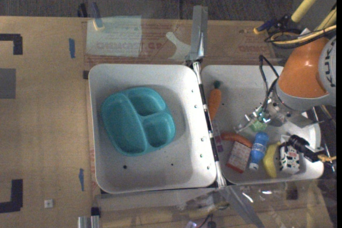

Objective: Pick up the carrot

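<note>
carrot (pixel 214 103) against left wall of the right bin (pixel 235 73), upright | we judge it light, stiff, slick; take mid-body | hand (pixel 260 121) right of it, grip state: cannot tell

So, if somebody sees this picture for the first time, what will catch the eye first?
Probably the teal divided plate, lying alone in the left bin. Next, the arm's orange band at the right, above the cluttered right bin. There the carrot lies along the left wall, apart from the end effector near the bin's middle.
</note>
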### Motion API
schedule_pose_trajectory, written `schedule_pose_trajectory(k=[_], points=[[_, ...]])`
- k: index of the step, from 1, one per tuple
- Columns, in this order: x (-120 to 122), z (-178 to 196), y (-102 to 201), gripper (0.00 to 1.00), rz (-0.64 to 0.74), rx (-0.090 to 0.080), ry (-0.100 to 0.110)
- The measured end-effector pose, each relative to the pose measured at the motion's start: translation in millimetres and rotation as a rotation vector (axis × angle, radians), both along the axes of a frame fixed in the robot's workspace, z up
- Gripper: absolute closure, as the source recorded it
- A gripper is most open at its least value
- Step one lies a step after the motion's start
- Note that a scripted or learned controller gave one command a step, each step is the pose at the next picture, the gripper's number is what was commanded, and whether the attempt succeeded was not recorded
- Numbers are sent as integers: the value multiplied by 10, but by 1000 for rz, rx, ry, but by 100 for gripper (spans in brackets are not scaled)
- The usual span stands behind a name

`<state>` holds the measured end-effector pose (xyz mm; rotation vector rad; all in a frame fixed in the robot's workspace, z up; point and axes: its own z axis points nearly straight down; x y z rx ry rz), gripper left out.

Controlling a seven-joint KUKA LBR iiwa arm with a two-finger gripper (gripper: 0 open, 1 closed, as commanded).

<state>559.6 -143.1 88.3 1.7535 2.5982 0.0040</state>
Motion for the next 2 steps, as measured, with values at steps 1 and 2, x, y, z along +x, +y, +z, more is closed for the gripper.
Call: schedule_pose_trajectory(k=[1,2], points=[[-530,187,241,0,128,2,7],[-803,279,395,0,72,3,8]])
